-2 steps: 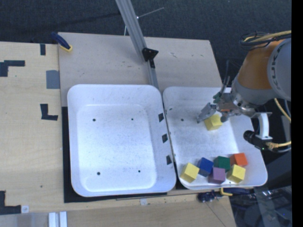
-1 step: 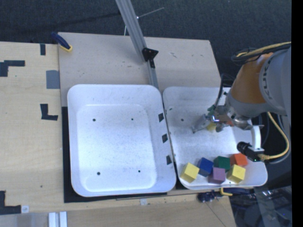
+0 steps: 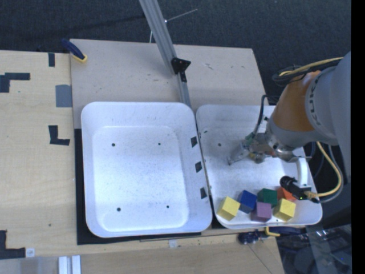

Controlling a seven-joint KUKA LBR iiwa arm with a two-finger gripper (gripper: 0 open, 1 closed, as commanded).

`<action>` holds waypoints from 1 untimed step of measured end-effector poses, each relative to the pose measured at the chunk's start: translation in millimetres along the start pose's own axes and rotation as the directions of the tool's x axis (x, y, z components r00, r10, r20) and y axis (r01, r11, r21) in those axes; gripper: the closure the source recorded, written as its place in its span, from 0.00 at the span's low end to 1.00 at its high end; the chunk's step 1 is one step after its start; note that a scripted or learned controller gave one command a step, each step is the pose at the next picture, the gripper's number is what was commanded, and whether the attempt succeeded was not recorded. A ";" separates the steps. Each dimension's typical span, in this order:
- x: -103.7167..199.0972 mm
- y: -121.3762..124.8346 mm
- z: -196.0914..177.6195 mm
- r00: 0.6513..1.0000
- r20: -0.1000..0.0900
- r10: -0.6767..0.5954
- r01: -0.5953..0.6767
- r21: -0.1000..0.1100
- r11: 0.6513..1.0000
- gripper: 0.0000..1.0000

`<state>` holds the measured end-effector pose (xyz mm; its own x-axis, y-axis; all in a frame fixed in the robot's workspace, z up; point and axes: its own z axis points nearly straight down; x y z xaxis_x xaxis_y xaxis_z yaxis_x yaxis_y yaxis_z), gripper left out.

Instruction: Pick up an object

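the claw (image 3: 238, 156) hangs low in the right bin (image 3: 228, 124), fingers pointing left, too small and blurred to tell whether they are spread or closed; nothing shows between them. the arm (image 3: 308, 104) hides the bin's right wall. well apart, at the near edge, sit blocks: yellow (image 3: 229, 208), blue (image 3: 247, 200), green (image 3: 267, 196), purple (image 3: 263, 210), another yellow (image 3: 286, 209), an orange one (image 3: 284, 194) half hidden. left bin (image 3: 140, 170) beside.

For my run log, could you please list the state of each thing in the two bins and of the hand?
hand: over the right bin, above the blocks, holding nothing visible
yellow block: resting in the right bin
blue block: resting
green block: resting
purple block: resting
second yellow block: resting
left bin: upright
right bin: upright
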<state>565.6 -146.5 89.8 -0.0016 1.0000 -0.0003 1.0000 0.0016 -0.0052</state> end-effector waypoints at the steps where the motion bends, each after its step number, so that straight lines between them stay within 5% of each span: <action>1: 0.7 0.4 -11.2 1.000 -0.001 -0.001 0.001 -0.002 1.000 1.00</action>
<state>566.1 -145.8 101.0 -0.0026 1.0000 0.0012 1.0000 0.0026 -0.0037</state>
